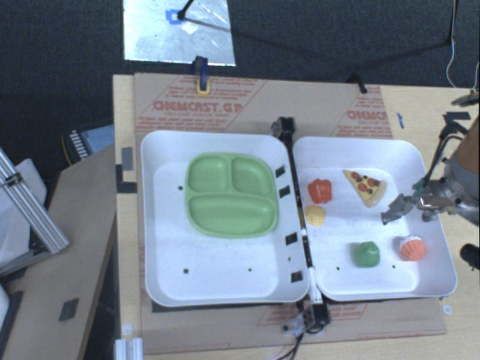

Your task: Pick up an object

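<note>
2 shallow white bins sit side by side on the bench (pixel 247 96), which is covered by a brown printed board. The left bin (pixel 161 276) holds a green divided plate (pixel 229 196) with 3 compartments, lying flat near the bin's middle.

The right bin (pixel 431 280) holds 5 small toy foods. A red pepper-like piece (pixel 320 190) lies near the bin's left wall, with a small yellow piece (pixel 316 215) just below it, close but apart as far as can be seen. A pizza slice (pixel 366 185) lies toward the upper middle, its point aimed up and left. A green round piece (pixel 367 254) rests in the lower middle, and a cupcake (pixel 412 248) with an orange base and pale top sits to its right, near the bin's right wall.

The arm comes in from the right edge, and the tool (pixel 395 213) hangs over the right bin, between the pizza slice and the cupcake (touching neither, from what shows). Its tip is a small grey blur, so I cannot tell whether the tool is released or clenched; nothing is seen caught in it.

Beyond the bench, a shiny grey sheet (pixel 178 21) lies on the dark floor, and a yellow clamp (pixel 202 81) grips the board's far edge.
</note>
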`<state>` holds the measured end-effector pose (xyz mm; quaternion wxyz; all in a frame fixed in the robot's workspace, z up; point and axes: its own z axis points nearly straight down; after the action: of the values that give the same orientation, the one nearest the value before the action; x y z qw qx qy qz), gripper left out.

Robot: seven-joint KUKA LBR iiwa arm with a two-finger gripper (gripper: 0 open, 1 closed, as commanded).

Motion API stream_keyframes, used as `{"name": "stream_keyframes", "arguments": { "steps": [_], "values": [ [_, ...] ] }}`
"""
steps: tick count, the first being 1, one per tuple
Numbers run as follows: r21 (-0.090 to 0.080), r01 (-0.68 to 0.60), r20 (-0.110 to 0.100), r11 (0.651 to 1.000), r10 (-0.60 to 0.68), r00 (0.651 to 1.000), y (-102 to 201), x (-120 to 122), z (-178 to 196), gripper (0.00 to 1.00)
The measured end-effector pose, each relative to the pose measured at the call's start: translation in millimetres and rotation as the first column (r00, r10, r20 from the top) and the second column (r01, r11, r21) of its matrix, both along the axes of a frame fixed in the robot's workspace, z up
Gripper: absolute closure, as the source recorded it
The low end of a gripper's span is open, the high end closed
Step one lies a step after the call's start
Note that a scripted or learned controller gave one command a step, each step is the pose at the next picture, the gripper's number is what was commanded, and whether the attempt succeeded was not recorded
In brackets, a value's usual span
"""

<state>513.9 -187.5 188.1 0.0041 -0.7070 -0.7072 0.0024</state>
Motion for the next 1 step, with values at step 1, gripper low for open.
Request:
{"name": "stream_keyframes", "arguments": {
  "steps": [1],
  "values": [
    [-0.002,-0.003,0.010,1.000,0.003,1.000,0.2,2.8,4.9,0.00]
  ]
}}
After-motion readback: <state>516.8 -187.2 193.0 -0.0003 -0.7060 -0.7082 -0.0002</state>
